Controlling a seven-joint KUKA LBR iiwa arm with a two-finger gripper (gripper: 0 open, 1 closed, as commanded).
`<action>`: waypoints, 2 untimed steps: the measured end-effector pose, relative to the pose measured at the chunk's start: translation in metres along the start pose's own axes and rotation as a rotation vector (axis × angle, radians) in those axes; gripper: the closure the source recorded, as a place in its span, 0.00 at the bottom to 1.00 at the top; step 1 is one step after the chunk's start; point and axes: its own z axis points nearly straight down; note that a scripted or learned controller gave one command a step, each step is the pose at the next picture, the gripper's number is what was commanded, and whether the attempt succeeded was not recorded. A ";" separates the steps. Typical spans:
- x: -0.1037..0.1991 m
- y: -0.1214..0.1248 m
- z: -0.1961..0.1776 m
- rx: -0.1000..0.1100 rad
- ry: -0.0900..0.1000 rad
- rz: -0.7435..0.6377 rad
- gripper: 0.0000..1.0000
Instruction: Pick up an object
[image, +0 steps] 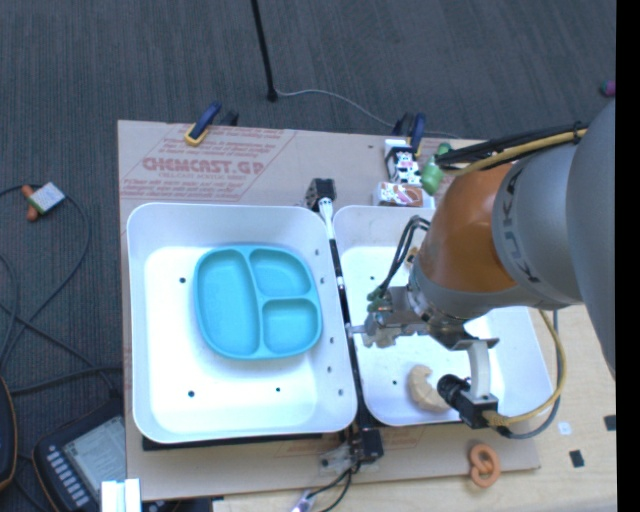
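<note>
A light blue divided plate (258, 301) lies flat in the left white bin (160, 250). In the right white bin (525, 375) a small beige curved object (425, 388) rests near the front wall. My gripper (383, 325) hangs low over the left part of the right bin, close to the wall between the bins and a little behind and left of the beige object. The grey and orange wrist (480, 240) above it hides much of that bin's floor.
Both bins sit on a brown board (220, 160) with blue clamps (203, 121) at its back edge. A small printed box (400, 188) and a green item (431, 178) lie behind the right bin. An orange ring (484, 464) rests on the board's front right.
</note>
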 end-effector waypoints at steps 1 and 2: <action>-0.008 0.000 0.000 0.000 0.000 0.001 1.00; 0.000 0.000 0.000 0.000 0.000 0.000 1.00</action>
